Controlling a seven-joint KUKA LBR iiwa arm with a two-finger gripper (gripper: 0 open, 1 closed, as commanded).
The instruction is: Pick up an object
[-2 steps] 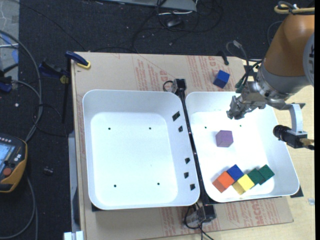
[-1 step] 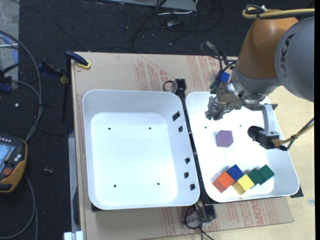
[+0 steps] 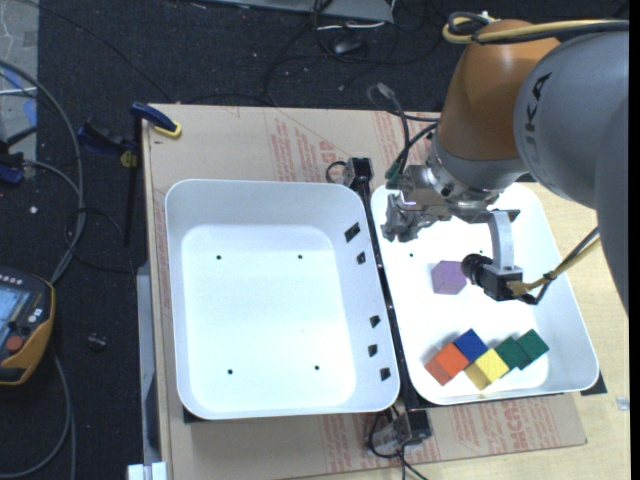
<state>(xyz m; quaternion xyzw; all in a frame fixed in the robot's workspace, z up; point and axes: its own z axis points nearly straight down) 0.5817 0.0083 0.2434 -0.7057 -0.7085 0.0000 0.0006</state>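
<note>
**End effector poised over the right bin, nothing seen in its grasp**

The end effector (image 3: 405,218) is seen at the upper left corner of the right bin (image 3: 560,268), below the orange band (image 3: 490,78) of the arm. Whether it is open or closed cannot be told, since its tip is dark and partly lost against the bin divider. Nothing can be made out in its grasp.

The candidate objects are all found in the right bin. A purple block (image 3: 449,276) lies just below and to the right of the end effector, apart from it. Farther in the same direction, near the bin's lower edge, a cluster is formed by an orange block (image 3: 447,363), a blue block (image 3: 469,346), a yellow block (image 3: 490,367) and a green block (image 3: 523,350), which appear to touch one another. The left bin (image 3: 200,228) lies on the far side of the divider from the end effector.

The step in hand is judged to be the approach, with no grasp yet made. The purple block is best chosen, being nearest and standing alone, so that a descent would not be crowded by neighbours. The end effector should be centred over the block and aligned with a pair of flat sides before being lowered. The bin wall and divider should be kept clear of. The clustered blocks are judged the riskier choice, since one could be nudged aside.
</note>
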